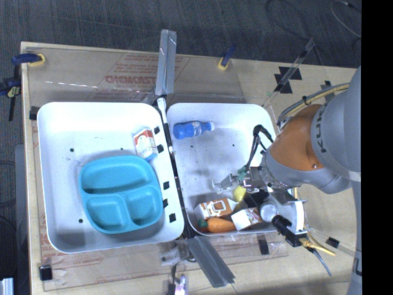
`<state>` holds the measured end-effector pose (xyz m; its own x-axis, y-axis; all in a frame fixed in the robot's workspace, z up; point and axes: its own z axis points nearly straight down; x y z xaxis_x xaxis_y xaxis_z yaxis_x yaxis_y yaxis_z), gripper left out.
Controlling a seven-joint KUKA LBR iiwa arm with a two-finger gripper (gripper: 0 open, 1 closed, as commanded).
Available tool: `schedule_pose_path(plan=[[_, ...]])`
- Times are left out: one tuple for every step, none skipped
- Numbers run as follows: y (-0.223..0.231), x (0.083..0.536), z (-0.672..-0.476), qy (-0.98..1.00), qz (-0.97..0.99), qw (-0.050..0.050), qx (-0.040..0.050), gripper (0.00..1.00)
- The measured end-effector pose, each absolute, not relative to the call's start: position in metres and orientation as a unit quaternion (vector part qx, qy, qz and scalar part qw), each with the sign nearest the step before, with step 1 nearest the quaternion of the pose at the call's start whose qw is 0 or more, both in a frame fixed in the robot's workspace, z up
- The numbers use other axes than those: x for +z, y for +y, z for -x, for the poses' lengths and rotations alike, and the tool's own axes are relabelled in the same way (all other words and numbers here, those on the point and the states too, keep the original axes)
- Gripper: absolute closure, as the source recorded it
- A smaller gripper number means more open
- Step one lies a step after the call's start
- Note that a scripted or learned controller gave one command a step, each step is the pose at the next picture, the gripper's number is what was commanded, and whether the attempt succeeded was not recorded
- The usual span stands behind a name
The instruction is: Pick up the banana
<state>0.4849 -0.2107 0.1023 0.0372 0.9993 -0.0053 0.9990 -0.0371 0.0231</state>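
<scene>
While the gripper [244, 183] is hovering beside the banana [239, 193], lower right, finger state unreadable, closing in is pending.

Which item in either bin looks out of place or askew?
Nothing is spilled or broken. The blue bottle lies on its side in the right bin, and the small carton sits tilted against the left bin's dividing wall.

You've got glossy white plastic bins [61, 118], a smooth matt blue plastic tray [120, 192], and the table [92, 66] looking like pale wood.
</scene>
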Motion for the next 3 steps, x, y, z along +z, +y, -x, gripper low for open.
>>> schedule_pose_path(plan=[[-0.212,0.114,-0.488,0.695,-0.718,0.016,0.0068,1.00],[-0.186,0.092,-0.477,0.724,-0.690,-0.001,0.0002,1.00],[-0.160,0.139,-0.477,0.769,-0.639,-0.001,0.0000,1.00]])
